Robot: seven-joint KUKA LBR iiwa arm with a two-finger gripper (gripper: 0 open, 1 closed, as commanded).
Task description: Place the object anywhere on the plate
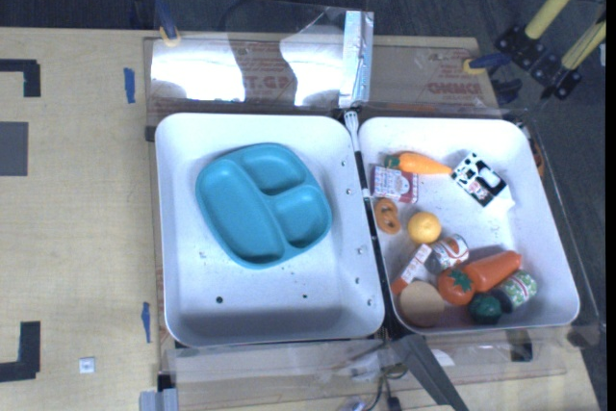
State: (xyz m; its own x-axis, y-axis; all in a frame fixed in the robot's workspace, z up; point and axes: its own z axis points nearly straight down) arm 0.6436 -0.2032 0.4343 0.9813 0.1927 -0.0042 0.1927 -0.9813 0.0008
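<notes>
Blue plate (263, 202) with 3 compartments, lying in left bin (183, 294).

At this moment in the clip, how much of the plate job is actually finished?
Nothing looks done yet. The blue plate in the left bin has no object on any of its compartments. Nothing is in hand. The toy items, including the carrot, lemon and black-and-white box, all lie in the right bin. Picking one and placing it on the plate is all still left.

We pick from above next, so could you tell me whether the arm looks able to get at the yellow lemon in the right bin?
Probably yes: the lemon lies on top with open space above it, though a small packet crowds its left.
</notes>
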